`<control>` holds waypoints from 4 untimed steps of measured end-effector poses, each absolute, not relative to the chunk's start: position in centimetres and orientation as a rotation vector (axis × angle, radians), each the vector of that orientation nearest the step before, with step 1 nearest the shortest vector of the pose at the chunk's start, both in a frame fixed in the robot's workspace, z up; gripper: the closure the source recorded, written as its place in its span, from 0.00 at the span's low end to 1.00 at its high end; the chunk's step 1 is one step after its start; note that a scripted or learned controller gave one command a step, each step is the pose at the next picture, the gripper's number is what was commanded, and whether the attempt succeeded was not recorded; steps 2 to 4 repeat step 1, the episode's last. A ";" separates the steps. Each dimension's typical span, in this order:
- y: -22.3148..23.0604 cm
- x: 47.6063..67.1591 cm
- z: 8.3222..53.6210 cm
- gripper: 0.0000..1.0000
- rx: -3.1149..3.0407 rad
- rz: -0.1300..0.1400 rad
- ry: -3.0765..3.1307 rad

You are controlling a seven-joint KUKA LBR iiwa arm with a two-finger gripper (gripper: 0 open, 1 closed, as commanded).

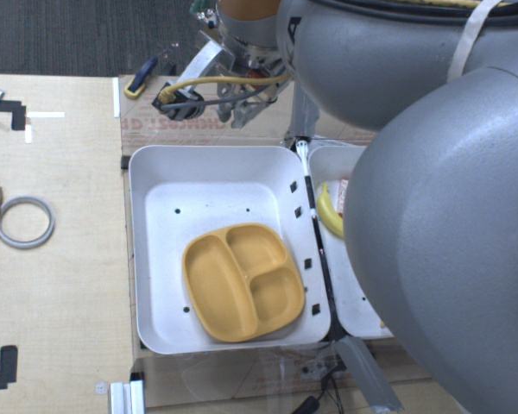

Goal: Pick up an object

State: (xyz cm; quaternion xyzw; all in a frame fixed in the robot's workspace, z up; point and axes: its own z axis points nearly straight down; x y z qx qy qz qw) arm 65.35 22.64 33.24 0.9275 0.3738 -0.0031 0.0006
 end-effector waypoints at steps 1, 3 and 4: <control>15.8 62.7 31.3 1.00 3.085 -0.011 0.578; 15.8 62.7 31.3 1.00 3.085 -0.011 0.578; 15.8 62.7 31.3 1.00 3.085 -0.011 0.578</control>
